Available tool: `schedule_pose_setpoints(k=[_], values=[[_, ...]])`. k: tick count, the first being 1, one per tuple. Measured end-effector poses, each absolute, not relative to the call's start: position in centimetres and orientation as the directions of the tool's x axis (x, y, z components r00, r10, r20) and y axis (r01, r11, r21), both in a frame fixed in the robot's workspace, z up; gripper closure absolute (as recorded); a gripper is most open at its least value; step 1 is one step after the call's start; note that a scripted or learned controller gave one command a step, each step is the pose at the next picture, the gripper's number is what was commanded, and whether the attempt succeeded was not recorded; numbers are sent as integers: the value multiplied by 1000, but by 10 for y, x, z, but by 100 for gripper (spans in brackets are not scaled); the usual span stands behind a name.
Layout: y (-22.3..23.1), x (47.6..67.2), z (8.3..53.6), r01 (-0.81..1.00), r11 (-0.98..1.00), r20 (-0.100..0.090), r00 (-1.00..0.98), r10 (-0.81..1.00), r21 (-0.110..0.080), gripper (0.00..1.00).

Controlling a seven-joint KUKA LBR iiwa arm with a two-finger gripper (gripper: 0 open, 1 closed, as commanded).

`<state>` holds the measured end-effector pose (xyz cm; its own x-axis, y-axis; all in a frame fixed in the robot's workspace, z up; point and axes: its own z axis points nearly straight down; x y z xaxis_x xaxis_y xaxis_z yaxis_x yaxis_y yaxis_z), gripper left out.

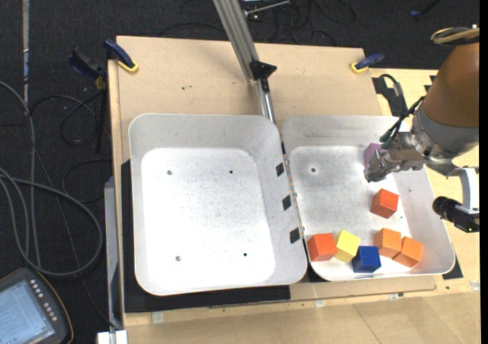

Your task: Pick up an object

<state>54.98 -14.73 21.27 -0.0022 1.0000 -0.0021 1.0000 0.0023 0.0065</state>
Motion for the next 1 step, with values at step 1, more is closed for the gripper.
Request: schedule_pose_setpoints(k=[1], values=[[-93, 540, 226, 1000, 8, 2, -8, 1000, 1, 100]])
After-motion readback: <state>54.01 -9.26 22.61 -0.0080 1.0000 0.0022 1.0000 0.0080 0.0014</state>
